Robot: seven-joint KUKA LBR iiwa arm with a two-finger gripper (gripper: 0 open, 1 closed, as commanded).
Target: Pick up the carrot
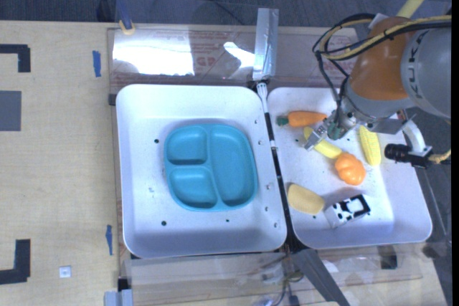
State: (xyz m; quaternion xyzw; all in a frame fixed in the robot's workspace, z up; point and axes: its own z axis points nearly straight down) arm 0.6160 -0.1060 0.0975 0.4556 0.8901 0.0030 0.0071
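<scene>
Just end effector [320, 135] beside carrot [307, 118]

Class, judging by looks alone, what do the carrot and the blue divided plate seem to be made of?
Carrot: likely moulded plastic, a toy; even orange, smooth, faint sheen.
Blue divided plate: probably matte plastic; uniform colour, rounded moulded compartments. Neither is certain from looks alone.
</scene>
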